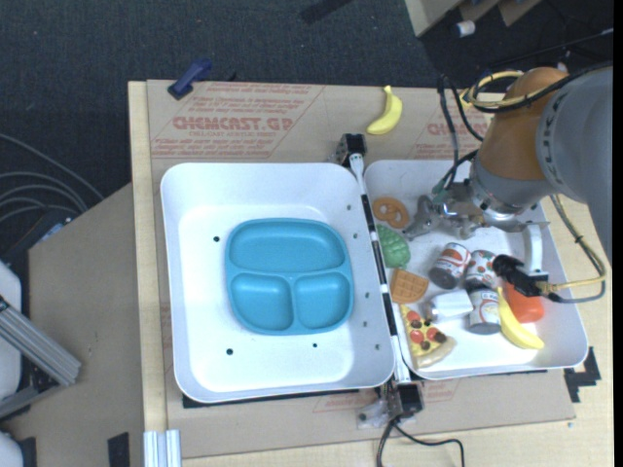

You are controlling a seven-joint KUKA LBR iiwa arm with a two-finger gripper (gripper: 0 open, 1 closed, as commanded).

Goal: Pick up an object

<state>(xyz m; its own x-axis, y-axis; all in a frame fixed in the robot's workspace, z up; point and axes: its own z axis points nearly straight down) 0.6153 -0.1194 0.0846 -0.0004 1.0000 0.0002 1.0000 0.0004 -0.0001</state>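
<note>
The right bin (569, 343) holds several small items: a brown pretzel (391, 209), a green piece (394, 248), a waffle (410, 286), a pizza slice (426, 337), two cans (450, 264) (484, 309), a banana (519, 326) and an orange piece (528, 308). My gripper (433, 212) is low over the back of this bin, just right of the pretzel and above the first can. Nothing is seen held in it. The orange-banded wrist (516, 134) rises behind it.
The left bin (195, 212) carries a blue divided plate (288, 274). A second banana (385, 115) lies on the bench behind the bins, and a blue clip (189, 79) sits at the bench's back left edge. Cables trail along the right bin's right side.
</note>
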